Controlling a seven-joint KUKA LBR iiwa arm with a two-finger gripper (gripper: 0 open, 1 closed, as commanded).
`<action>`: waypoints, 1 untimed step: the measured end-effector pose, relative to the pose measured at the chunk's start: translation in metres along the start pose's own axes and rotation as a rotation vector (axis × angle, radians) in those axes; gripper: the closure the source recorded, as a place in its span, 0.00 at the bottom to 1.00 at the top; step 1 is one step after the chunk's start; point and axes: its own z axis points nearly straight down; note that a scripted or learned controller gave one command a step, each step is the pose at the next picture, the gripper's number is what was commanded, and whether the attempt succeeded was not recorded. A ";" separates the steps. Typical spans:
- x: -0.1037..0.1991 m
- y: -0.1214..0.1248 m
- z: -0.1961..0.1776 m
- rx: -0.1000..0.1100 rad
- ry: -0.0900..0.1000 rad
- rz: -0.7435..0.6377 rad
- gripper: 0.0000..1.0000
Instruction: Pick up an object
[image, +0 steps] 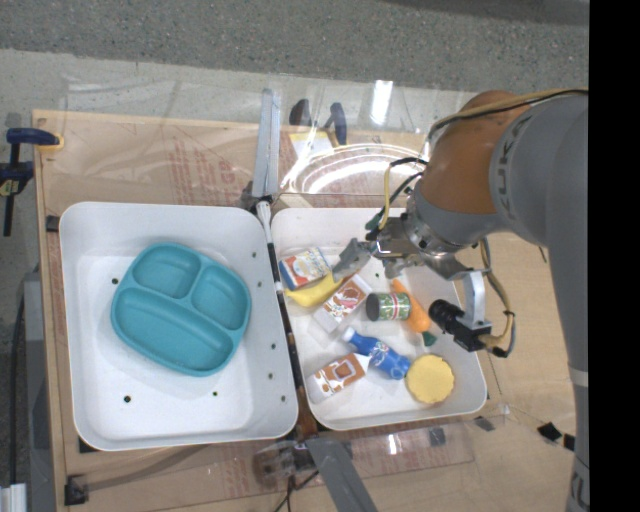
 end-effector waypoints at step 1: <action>-0.037 0.021 0.096 -0.025 -0.007 -0.076 0.00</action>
